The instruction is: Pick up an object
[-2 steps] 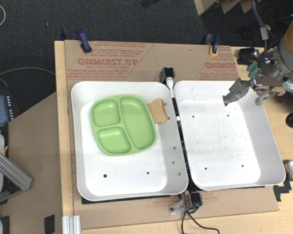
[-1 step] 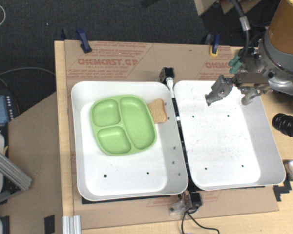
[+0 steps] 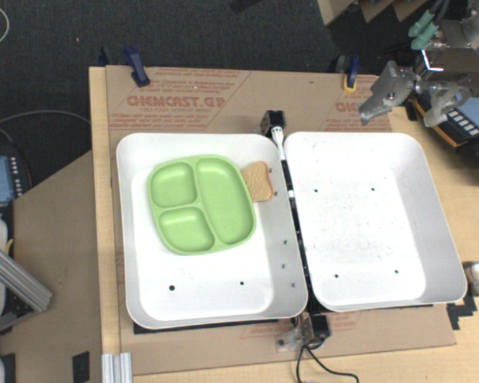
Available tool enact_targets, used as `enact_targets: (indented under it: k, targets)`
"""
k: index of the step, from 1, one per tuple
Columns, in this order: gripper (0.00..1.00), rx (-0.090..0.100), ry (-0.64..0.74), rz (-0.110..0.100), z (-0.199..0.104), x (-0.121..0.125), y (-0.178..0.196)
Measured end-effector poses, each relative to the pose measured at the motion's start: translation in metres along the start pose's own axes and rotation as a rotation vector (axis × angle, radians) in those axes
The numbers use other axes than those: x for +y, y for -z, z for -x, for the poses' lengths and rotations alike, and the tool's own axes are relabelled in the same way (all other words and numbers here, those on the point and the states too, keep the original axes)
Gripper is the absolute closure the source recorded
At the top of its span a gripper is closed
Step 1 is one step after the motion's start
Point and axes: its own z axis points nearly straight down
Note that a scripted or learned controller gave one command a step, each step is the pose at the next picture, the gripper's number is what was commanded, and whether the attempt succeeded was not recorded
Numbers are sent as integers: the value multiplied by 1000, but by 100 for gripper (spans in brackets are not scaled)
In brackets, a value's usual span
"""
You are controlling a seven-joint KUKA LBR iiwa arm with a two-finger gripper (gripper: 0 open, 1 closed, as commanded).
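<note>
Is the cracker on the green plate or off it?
Off: the cracker lies on the left bin floor, touching the plate rim.

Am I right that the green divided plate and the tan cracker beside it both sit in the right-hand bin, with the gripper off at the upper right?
Not quite. The camera view shows the green divided plate and the tan cracker in the left-hand bin, not the right-hand bin. The rest stands: the gripper is at the upper right, beyond the bins.
</note>
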Motion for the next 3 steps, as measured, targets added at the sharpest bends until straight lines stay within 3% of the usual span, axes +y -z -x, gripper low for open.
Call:
enact_targets:
  k: [1,2,3]
  targets:
    - [0,0,7,-15,-91,0,-8]
    - [0,0,4,-14,-168,0,-8]
    - [100,0,-2,-11,-164,1,3]
